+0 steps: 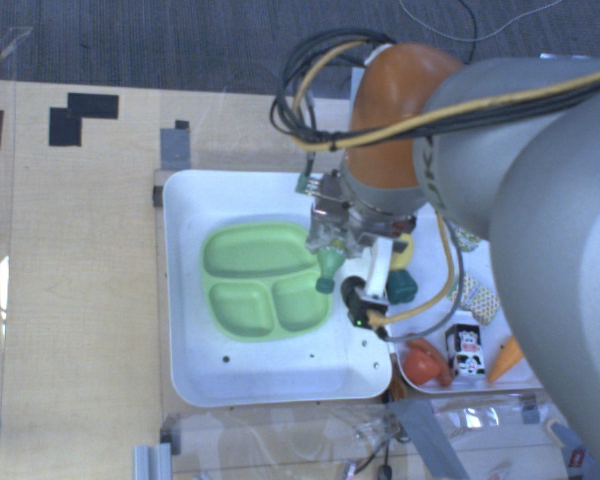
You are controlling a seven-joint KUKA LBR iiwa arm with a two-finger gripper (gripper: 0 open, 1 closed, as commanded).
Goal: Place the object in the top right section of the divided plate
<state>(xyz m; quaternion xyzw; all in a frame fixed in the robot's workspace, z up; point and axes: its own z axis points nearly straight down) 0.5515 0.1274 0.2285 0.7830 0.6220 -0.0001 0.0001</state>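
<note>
1. Camera view: the grey arm (pixel 540 218) with its orange band comes in from 3 o'clock and fills the right of the frame, its wrist hanging over the right rim of the left white bin (pixel 190 368) on the pale surface (pixel 70 268).
2. The green divided plate (pixel 265 280) lies in that bin: one long section along its 12 o'clock side and two smaller sections along its 6 o'clock side.
3. The gripper (pixel 330 251) sits at the plate's 3 o'clock edge; whether it is open or closed cannot be told.
4. A small green object (pixel 329 268) hangs just under the gripper, its long axis running roughly 12 to 6 o'clock and tilted a little, its lower end pointing toward 6 o'clock. It appears to sit in the gripper, though the contact is hidden.
5. By this reading, the top right section lies at about 9 to 10 o'clock from the object, very near; a short shift that way precedes release.
</note>
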